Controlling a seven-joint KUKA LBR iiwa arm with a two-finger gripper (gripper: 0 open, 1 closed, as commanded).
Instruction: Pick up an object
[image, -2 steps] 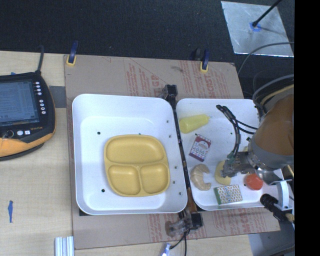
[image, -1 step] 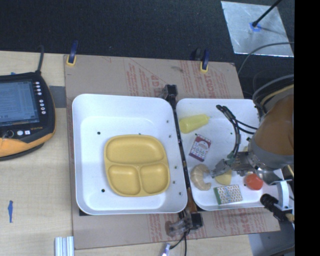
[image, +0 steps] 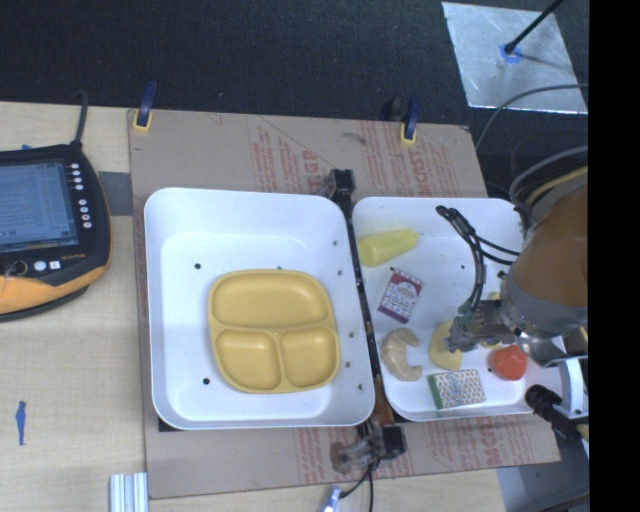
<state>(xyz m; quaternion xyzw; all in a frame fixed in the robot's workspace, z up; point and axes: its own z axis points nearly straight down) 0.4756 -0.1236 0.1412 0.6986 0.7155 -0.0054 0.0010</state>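
Robot arm reaching into the right-hand white bin (image: 440, 212) of small objects

The gripper (image: 470, 330), at the frame's lower right, sits low over a round yellow piece (image: 443, 352), perhaps touching it; whether its fingers are apart or together cannot be told. Nearby lie a red ball (image: 508, 362), a patterned sponge (image: 456, 389) and a pale croissant shape (image: 402, 353)

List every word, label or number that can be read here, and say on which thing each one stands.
Cardboard sheet: faint red printed lettering, too blurred to read.
Small red and white packet: a label, too small to read.
Teach pendant: lines of text on its screen, too small to read.
Green patterned card: no readable text.
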